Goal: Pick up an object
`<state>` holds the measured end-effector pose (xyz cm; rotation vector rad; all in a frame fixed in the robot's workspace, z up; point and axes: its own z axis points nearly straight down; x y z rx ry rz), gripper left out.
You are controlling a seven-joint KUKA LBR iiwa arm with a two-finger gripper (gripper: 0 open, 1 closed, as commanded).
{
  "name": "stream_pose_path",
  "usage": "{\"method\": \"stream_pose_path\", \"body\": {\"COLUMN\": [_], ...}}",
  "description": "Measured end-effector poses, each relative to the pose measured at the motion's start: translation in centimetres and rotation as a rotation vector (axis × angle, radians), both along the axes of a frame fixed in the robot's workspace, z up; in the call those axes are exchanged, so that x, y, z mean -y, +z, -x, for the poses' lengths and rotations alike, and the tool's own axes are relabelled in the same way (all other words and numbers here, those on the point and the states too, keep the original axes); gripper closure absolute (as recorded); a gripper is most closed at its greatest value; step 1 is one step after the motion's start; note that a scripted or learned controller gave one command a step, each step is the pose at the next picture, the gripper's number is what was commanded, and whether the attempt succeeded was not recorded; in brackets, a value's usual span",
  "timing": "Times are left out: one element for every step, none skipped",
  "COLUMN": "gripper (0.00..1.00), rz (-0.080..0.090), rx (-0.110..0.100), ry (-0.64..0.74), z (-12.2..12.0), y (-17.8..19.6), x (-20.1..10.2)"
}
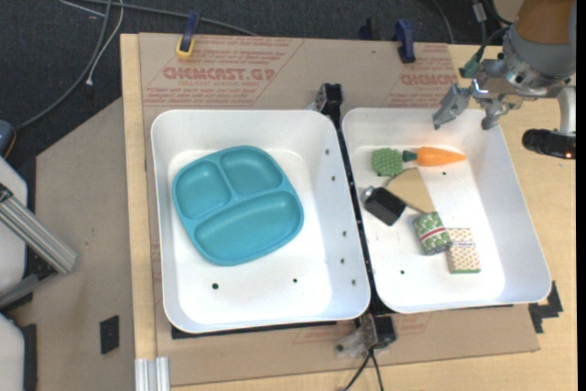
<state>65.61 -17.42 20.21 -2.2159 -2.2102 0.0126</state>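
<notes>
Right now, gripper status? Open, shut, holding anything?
Gripper: open, fingers spread, nothing between them. It hangs over the far edge of the right bin, above the toy carrot.

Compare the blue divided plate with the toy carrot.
The blue divided plate lies in the left bin; the toy carrot lies in the right bin. The plate is far larger. The plate is teal; the carrot is orange with a green top. Both lie flat.
</notes>
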Motion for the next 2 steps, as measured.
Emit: {"method": "stream_pose_path", "body": {"gripper": [0.00,0.00], "rz": [0.002,0.002], "rx": [0.014,0.012], "ry": [0.003,0.003], "z": [-0.2,0.1], "y": [1.0,-3.2], "x": [-0.1,-0.6]}}
